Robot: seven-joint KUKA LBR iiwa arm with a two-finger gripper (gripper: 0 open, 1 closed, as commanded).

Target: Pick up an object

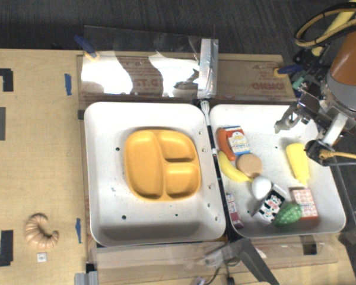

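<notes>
The right bin [329, 218] holds several small toys: an orange carton [234, 140], a banana [231, 168], a tan round piece [250, 163], a white egg [261, 187], a black-and-white box [270, 205], a green broccoli [288, 214], a pink box [304, 202] and a yellow corn-like piece [297, 161]. My gripper [301, 136] hangs over the bin's far right part, just above the yellow piece. Its fingers stand open and apart, with nothing between them.
A yellow divided plate [162, 162] lies in the left bin [101, 129]. A tan croissant toy [41, 230] rests on the bench at the lower left. A clear plastic wall [142, 64] stands behind the bins.
</notes>
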